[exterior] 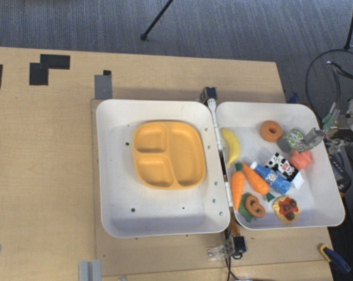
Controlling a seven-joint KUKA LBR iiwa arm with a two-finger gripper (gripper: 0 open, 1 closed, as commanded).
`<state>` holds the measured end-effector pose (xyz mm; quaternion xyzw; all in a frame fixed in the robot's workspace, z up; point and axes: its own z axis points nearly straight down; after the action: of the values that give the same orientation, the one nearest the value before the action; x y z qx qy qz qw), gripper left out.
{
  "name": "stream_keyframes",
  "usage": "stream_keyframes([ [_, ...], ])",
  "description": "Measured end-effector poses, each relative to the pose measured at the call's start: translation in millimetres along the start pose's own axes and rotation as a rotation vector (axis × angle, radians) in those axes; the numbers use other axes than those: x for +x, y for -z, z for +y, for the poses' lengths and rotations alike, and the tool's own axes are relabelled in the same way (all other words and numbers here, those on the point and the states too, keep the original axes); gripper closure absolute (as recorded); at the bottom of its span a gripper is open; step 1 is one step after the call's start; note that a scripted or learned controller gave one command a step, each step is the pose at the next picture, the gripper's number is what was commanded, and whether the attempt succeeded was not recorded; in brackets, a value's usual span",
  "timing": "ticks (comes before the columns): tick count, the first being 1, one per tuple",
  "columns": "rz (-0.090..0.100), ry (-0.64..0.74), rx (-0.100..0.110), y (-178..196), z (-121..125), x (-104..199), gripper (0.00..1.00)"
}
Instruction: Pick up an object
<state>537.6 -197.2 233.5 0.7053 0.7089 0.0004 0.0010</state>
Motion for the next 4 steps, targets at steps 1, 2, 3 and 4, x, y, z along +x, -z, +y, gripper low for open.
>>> stream_keyframes([
  [1,0.004,0.013,-0.012,-118.1,41.2,27.1,0.0],
  [2,0.001,-0.105,-0.002,-147.8,101.9,70.4,0.0],
  [3,-0.001,0.321,-0.001,-148.5,131.6,27.7,0.0],
  [4,-0.004,0.326,-0.007,-135.4,134.1,28.5,1.0],
])
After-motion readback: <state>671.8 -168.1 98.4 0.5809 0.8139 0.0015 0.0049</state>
